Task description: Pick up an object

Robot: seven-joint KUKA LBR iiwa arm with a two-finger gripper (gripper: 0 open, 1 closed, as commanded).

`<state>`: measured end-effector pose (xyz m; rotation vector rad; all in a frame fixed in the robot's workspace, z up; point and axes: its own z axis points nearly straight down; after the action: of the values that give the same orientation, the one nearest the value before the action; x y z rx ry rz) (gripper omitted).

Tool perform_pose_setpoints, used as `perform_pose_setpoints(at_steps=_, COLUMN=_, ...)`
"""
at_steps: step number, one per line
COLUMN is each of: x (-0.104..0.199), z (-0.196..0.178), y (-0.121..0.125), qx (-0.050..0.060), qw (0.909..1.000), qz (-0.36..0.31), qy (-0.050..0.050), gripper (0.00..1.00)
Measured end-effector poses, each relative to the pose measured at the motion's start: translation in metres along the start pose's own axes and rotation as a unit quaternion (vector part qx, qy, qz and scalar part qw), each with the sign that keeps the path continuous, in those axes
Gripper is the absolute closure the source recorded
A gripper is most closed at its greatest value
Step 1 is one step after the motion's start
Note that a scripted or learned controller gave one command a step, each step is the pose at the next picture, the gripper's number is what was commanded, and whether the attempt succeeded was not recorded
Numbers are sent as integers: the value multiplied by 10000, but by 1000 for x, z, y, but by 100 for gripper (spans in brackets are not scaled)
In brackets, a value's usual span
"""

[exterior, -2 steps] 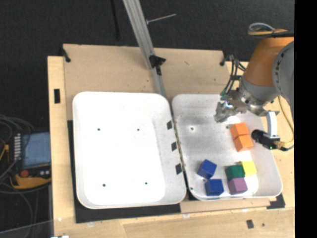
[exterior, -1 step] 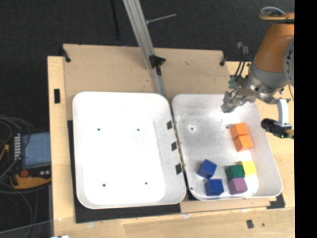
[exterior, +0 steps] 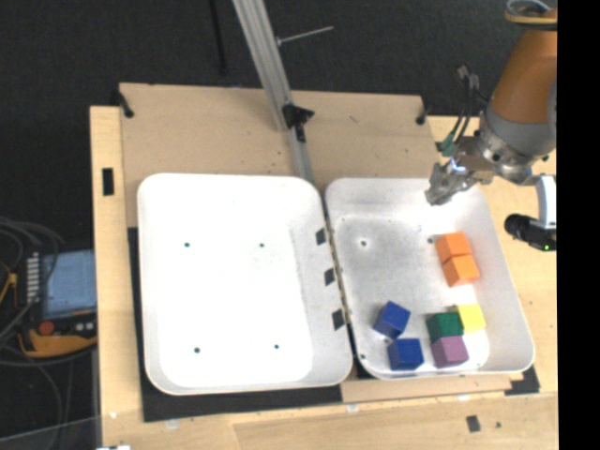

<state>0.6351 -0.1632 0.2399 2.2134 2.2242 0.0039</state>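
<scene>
Several small blocks lie in the right bin [exterior: 375, 204]. Two orange blocks [exterior: 457, 257] sit near its right wall. Toward the front are a green block [exterior: 444, 325], a yellow block [exterior: 471, 318], a purple block [exterior: 451, 350] and two blue blocks [exterior: 393, 319] [exterior: 405, 353]. My gripper [exterior: 441, 191] hangs over the bin's far right corner, above and behind the orange blocks. Nothing shows between its fingers.
The left bin [exterior: 234, 279] lies beside the right one, with small clips along their shared edge. A slanted metal rail [exterior: 272, 64] crosses the back of the bench. Cables and a blue box [exterior: 66, 284] sit off the bench at left.
</scene>
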Motion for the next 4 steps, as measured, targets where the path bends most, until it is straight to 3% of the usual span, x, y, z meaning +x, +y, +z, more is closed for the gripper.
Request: perform_pose_setpoints(at_steps=4, x=210, z=-12, y=18, qx=11, qw=10000, qz=-13, qy=11, gripper=100)
